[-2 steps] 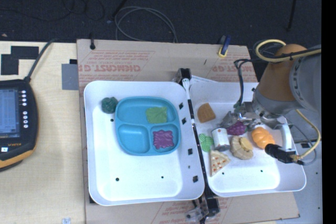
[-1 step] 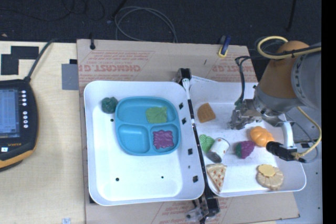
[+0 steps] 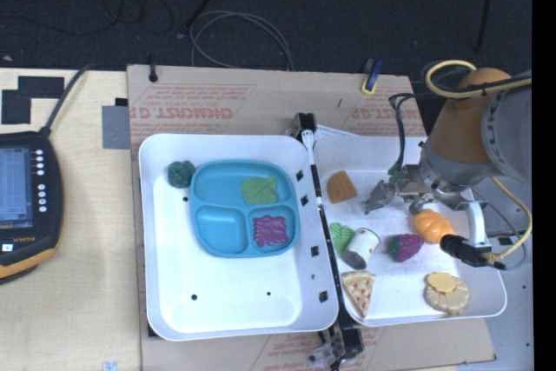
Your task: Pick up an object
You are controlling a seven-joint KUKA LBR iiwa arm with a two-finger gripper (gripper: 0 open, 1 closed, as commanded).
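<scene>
In the right bin (image 3: 395,154), your gripper (image 3: 380,198) sits low over the white floor near the bin's middle, grey fingers pointing left, arm (image 3: 465,135) coming in from the right with the orange band above the wrist. Jaws look slightly spread with nothing between them, though the view is small and I wouldn't swear to the gap. No object is held yet. Candidates all lie in this bin: a brown bread-like piece (image 3: 340,186) just left of the fingertips, closest; an orange fruit (image 3: 432,226) below the wrist, partly under the arm; a purple grape-like toy (image 3: 404,247); a green leafy piece (image 3: 340,235) touching a white cup on its side (image 3: 362,245); a pizza slice (image 3: 358,290) at the near edge; a round cookie (image 3: 446,292) at the near right. The left bin (image 3: 165,274) holds a blue divided tray (image 3: 217,230) with a light green piece (image 3: 259,188) and a purple piece (image 3: 271,229) in its compartments, plus a dark green ball (image 3: 180,174) beside the tray. Best bet, I'd judge: go for the bread piece, since it's nearest and stands apart from the rest. Centre the fingers over it, come straight down, close fully before lifting. It sits near the divider wall (image 3: 314,187), so watch the left finger doesn't catch there. Avoid the cup-and-leaf cluster, too crowded.
</scene>
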